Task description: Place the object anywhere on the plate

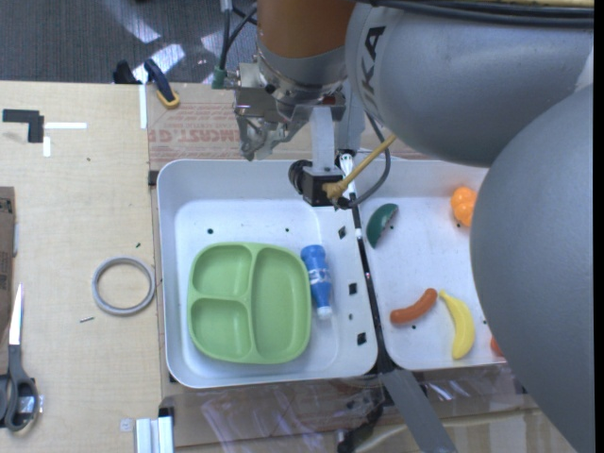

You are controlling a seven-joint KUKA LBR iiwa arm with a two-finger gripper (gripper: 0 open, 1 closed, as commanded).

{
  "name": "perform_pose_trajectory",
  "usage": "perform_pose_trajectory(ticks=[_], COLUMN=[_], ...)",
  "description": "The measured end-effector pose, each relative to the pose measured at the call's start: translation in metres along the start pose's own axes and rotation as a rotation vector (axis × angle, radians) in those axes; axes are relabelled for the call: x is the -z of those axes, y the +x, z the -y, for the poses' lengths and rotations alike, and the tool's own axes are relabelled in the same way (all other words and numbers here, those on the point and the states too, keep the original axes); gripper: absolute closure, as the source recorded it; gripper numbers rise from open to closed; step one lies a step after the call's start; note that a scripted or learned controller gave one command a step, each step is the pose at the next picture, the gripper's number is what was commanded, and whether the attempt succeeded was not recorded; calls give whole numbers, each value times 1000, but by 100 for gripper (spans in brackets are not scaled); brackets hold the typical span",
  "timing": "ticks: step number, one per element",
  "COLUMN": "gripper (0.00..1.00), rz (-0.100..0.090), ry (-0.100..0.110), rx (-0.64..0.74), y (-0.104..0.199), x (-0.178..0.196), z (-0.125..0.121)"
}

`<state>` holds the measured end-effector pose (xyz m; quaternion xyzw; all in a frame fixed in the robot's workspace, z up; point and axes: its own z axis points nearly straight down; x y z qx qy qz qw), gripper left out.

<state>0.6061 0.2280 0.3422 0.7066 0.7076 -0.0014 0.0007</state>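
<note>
A robot lab: a grey arm (472, 64) over white bins (179, 253) on a wooden bench (75, 206), with tape roll (124, 285) and scissors (17, 385) at left.

We saw a light green plate (251, 303) below the metal-grey gripper (257, 138), a blue bottle (317, 277) with a white cap beside it, both in a white bin (179, 253). Farther right lay a dark green object (381, 222), an orange-red sausage (413, 307) and a yellow banana (460, 324).
</note>
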Motion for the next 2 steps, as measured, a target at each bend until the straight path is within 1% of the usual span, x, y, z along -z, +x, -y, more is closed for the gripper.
perform_pose_trajectory(ticks=[1, 2], gripper=[100, 100], rz=[-2, 0], ry=[1, 2], rx=[-7, -6], y=[-15, -80], x=[-241, -95], z=[30, 82])
